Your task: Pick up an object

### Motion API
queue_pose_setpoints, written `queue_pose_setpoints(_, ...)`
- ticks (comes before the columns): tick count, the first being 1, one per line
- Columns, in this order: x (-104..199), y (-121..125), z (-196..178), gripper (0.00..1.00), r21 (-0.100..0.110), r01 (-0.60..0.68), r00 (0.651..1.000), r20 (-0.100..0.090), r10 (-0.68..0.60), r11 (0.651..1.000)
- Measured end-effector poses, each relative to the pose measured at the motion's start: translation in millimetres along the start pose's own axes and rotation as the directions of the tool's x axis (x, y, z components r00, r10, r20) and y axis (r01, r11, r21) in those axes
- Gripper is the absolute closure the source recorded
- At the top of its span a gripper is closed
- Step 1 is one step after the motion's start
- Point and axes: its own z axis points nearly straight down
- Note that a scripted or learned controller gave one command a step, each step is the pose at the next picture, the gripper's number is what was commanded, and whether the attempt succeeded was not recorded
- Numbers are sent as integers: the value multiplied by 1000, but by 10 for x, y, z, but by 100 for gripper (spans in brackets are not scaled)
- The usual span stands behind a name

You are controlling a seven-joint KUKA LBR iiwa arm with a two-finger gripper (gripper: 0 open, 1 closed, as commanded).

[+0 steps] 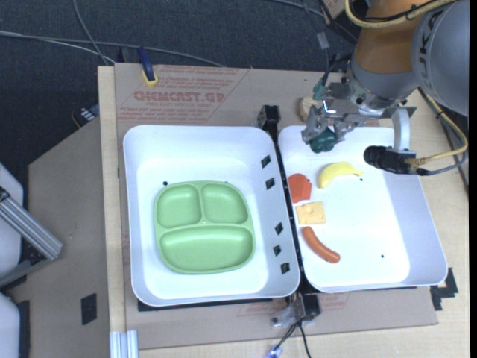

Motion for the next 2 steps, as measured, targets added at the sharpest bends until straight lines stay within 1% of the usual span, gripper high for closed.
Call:
queue_pose_setpoints(1,450,10,111,100,1,-2,1000,2,2,1000)
queue_pose_setpoints(2,910,184,194,100,-4,-3,1000,3,3,1000)
